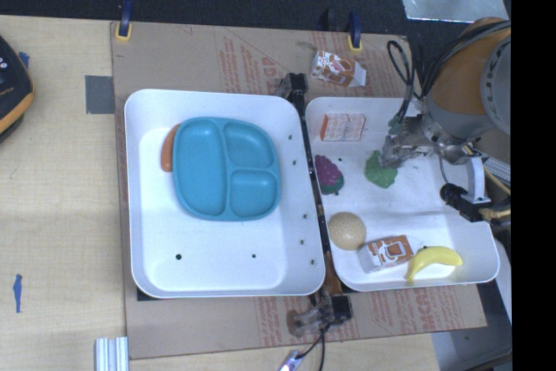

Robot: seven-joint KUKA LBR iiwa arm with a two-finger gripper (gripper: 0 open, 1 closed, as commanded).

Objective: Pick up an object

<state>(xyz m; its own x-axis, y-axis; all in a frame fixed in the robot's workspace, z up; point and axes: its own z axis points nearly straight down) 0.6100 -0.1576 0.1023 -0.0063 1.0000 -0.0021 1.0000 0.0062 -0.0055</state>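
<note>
Hovering fingers (393,154) over green toy (380,170), right bin (473,274), banana (433,261) nearby

Camera: fixed above the table (61,213), looking down at a slant
Range: takes in both bins (143,187)

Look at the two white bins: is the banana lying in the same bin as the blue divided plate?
No. The banana lies in the right bin, while the blue divided plate sits in the left bin.
</note>
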